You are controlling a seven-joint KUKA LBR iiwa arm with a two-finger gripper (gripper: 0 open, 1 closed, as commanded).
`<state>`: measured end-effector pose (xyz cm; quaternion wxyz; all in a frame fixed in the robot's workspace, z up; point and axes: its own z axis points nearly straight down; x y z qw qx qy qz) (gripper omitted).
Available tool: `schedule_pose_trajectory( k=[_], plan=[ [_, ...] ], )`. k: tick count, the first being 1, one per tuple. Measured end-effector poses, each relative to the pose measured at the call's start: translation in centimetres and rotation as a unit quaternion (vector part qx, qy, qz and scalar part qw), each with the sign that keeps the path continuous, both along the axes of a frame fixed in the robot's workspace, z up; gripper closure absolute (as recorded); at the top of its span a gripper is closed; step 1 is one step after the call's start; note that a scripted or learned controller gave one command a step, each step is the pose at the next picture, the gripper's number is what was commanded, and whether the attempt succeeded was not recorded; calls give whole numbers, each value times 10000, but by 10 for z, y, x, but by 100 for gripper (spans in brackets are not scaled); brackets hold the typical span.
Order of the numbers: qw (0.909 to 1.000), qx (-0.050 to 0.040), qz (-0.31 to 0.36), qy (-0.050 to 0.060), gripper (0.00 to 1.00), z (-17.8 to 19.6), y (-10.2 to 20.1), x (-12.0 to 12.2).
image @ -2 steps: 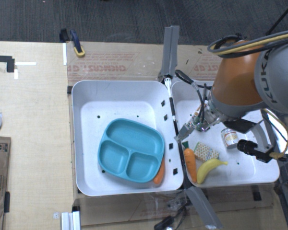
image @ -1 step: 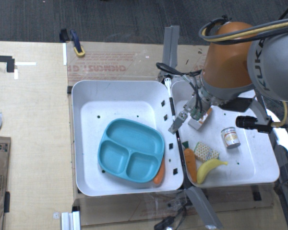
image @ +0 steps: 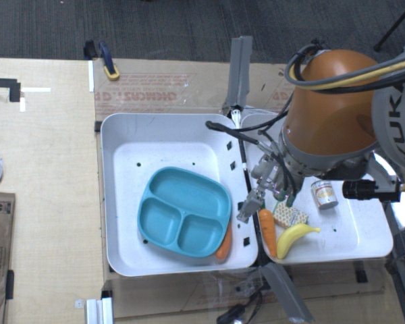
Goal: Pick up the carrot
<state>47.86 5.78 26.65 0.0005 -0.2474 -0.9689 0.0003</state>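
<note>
The gripper (image: 255, 204) hangs over the divide between the two bins; whether it is spread or closed I cannot tell. In the left bin (image: 115, 181) a blue divided plate (image: 183, 211) lies near the front edge, with a second orange piece (image: 223, 244) tucked against the plate's right rim. In the right bin (image: 364, 241), at its front left corner, lies the carrot (image: 267, 232): orange, tapered, pointing toward the front edge, just beneath and right of the gripper. A banana (image: 293, 237) touches the carrot's right side, a sponge (image: 288, 215) just behind it, and a small can (image: 323, 194) further right.
</note>
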Motion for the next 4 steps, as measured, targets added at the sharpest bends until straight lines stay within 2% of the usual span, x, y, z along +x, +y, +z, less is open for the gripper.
schedule_pose_trajectory(
  k=[1, 2, 3, 4],
  plan=[
    [9896, 4, 1438, 9, 0, -76, -47, -1],
    [9896, 5, 1440, 9, 0, -76, -47, -1],
    [9859, 2, 1676, 2, 0, -155, 54, 36],
    [9700, -9, 2432, 6, 0, -172, 120, 82]
  ],
)
